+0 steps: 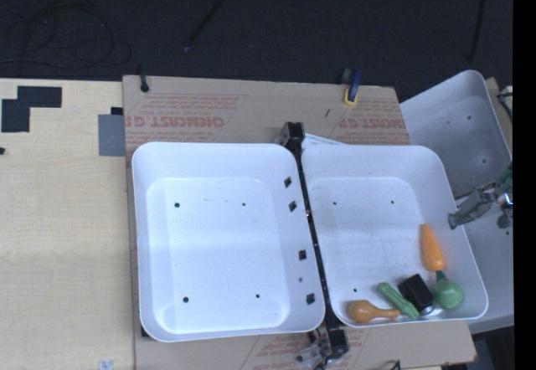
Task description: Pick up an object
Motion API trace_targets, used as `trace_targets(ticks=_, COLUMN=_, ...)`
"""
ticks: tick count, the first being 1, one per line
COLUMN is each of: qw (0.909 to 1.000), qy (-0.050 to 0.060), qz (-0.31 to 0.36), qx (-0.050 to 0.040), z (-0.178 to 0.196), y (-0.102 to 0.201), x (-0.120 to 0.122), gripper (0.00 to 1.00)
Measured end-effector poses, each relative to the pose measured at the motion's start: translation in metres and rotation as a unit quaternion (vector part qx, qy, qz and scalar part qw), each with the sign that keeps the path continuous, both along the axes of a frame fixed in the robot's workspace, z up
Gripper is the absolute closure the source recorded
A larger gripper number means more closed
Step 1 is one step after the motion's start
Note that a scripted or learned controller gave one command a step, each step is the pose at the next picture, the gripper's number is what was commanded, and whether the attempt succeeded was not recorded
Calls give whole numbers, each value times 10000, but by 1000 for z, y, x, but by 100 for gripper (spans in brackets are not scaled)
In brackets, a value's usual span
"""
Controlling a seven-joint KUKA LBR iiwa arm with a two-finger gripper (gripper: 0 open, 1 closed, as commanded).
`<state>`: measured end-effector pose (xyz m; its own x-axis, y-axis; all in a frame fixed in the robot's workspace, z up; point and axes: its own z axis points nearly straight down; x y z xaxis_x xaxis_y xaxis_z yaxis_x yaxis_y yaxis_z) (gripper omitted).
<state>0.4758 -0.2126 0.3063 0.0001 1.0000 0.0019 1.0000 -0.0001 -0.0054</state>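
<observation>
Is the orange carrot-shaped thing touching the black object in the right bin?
Apart. The camera view shows bare white bin floor between the orange carrot-shaped thing and the black object below it.

Bench (59, 218) bearing cardboard (251, 113), bins (213, 155)

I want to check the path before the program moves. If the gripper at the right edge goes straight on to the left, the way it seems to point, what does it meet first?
Probably the right bin's right wall; the gripper sits at that rim. Height is unclear, so it may pass above it and the orange carrot.
</observation>
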Motion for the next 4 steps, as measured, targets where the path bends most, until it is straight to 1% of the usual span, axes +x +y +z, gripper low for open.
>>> trace_targets(ticks=1, qw=10000, qy=-15, qz=24, qx=2, z=-174, y=8, x=87, gripper=0)
trace_targets(ticks=2, qw=10000, qy=-82, qz=22, qx=-21, z=-57, y=34, x=112, gripper=0)
trace_targets(ticks=3, qw=10000, qy=56, qz=-10, qx=26, z=-117, y=90, x=-7, gripper=0)
trace_targets(ticks=4, qw=10000, qy=-70, qz=40, qx=-4, z=4, y=149, x=2, gripper=0)
